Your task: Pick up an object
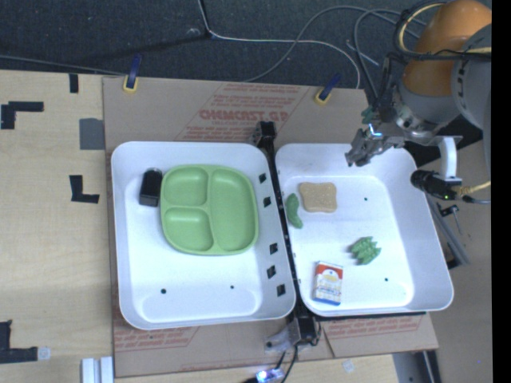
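The right bin (415,238) holds a tan slice of bread (318,197), a small green pickle-shaped piece (294,211) beside it, a green leafy clump (365,250) and a small red and white carton (328,282). My gripper (361,152) hangs over the bin's back edge, up and to the right of the bread, with nothing visible between its fingers. The arm's orange band (443,38) is at the top right.
The left bin (132,238) holds a green divided plate (210,209) and a small black block (150,187) at the plate's left. A black divider (274,214) runs between the bins. Cables (335,22) trail across the dark floor behind the bench.
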Robot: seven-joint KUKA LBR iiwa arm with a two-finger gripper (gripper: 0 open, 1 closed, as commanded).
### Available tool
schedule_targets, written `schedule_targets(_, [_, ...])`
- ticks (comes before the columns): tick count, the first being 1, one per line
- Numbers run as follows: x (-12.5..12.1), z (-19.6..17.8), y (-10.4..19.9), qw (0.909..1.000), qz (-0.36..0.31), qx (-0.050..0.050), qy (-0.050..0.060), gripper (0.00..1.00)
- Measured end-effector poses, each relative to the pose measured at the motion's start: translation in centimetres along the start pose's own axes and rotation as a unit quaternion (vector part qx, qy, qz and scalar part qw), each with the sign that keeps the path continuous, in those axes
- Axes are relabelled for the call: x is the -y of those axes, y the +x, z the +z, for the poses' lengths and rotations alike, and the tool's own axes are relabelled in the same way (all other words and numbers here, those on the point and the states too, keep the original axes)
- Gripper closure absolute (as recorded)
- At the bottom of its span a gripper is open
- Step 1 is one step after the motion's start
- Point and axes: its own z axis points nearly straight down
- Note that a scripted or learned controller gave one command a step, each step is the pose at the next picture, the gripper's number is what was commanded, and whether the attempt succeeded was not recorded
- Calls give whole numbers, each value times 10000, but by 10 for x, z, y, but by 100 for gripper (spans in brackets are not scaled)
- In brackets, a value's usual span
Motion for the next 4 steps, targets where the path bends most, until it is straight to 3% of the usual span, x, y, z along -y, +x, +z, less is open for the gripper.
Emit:
schedule_targets(1, [3,-11,53,10000,2,-1,7,100])
schedule_targets(2, [12,1,103,10000,5,2,16,100])
schedule_targets(4, [40,-1,199,10000,1,1,15,100])
